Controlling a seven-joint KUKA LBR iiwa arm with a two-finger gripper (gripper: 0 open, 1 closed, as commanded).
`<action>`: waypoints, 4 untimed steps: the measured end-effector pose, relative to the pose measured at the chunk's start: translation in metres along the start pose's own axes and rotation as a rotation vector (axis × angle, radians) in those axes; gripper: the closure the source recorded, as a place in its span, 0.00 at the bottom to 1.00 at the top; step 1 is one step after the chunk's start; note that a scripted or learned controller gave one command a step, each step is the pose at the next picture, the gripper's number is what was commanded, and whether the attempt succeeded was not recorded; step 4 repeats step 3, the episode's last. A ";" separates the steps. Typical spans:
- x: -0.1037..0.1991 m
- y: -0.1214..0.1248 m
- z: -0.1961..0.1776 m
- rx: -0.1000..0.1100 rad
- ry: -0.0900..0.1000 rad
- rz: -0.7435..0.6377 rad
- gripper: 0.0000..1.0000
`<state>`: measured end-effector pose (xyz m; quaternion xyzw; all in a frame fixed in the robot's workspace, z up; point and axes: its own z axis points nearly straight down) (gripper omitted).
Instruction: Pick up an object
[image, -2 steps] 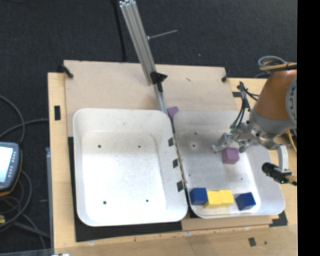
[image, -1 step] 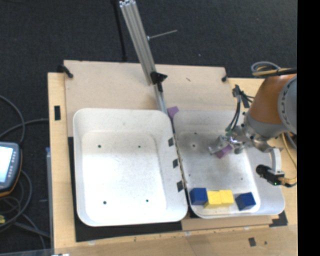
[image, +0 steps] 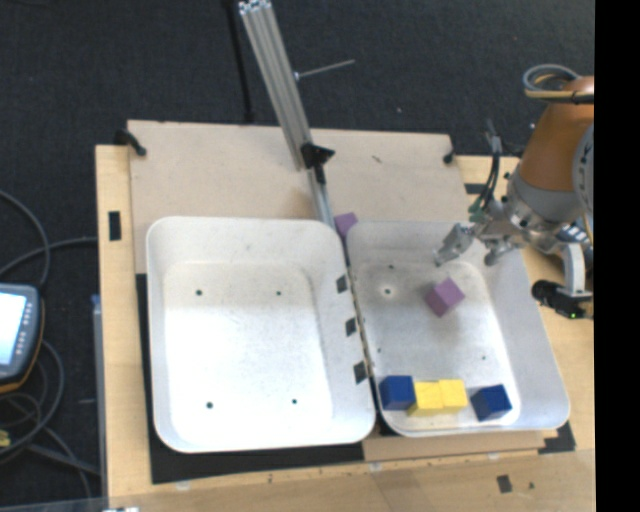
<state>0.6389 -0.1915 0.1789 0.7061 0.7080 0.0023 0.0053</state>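
Gripper (image: 470, 243) hovering open, holding nothing, beside purple cube (image: 444, 297); off-centre descent risking nudging cube away.

Purple cube (image: 444, 296) in right bin (image: 530, 330), gripper (image: 470, 245) above it

arm (image: 556, 140): broad orange band, grey casing beside it | wrist: dark cables looped alongside | gripper (image: 470, 245): pale grey metal, thin fingers, small fittings
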 end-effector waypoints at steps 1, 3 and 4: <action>0.016 0.001 0.085 0.012 0.003 0.000 0.00; 0.039 -0.028 0.070 0.004 0.003 0.005 1.00; 0.039 -0.028 0.070 0.004 0.003 0.005 1.00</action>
